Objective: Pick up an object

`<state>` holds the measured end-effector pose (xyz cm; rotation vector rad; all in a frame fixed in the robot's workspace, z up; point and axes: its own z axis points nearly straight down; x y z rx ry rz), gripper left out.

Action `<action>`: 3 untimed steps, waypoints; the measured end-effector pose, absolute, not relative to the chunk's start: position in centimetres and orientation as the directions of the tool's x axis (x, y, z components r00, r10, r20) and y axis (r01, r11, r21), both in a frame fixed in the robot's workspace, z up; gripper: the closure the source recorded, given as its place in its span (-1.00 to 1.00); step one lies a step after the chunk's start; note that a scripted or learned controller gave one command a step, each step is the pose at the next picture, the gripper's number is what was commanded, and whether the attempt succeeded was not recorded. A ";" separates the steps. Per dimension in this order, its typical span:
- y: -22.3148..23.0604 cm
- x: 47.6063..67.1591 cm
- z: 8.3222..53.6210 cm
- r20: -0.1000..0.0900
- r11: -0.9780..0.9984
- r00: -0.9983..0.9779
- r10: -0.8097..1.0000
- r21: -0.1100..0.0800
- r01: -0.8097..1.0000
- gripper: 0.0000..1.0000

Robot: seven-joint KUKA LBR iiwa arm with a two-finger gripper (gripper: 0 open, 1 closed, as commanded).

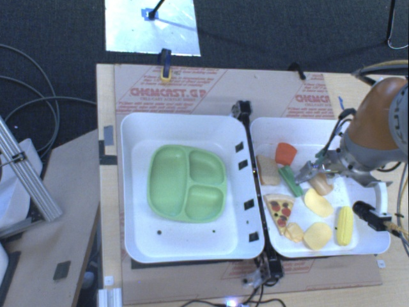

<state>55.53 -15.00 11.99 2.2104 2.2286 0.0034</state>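
The right bin (364,245) holds several toy foods. Among them are a red-orange pepper (285,152), a slice of bread (268,170), a green stick (292,181), a pizza slice (280,208), a yellow lump (317,203), a corn cob (344,225) and a round yellow piece (317,235). My gripper (314,171) hangs low over the middle of this bin, between the green stick and a tan piece (321,185) that lies just under it. I see nothing clearly held.
The left bin (137,235) carries a green divided plate (187,183). A black hinge strip (250,178) runs between the two bins. A small yellow bit (294,231) lies beside the pizza slice. The arm's orange band (377,117) rises over the right bin's far right side.
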 end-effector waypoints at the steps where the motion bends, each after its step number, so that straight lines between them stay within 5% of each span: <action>1: -10.8 57.6 9.3 -0.002 -0.001 0.001 1.000 0.005 1.000 -1.00; 2: -9.9 50.7 9.2 -0.010 0.002 -0.001 1.000 0.032 0.999 -1.00; 3: 0.3 52.0 19.0 0.001 0.011 -0.011 1.000 0.012 1.000 -1.00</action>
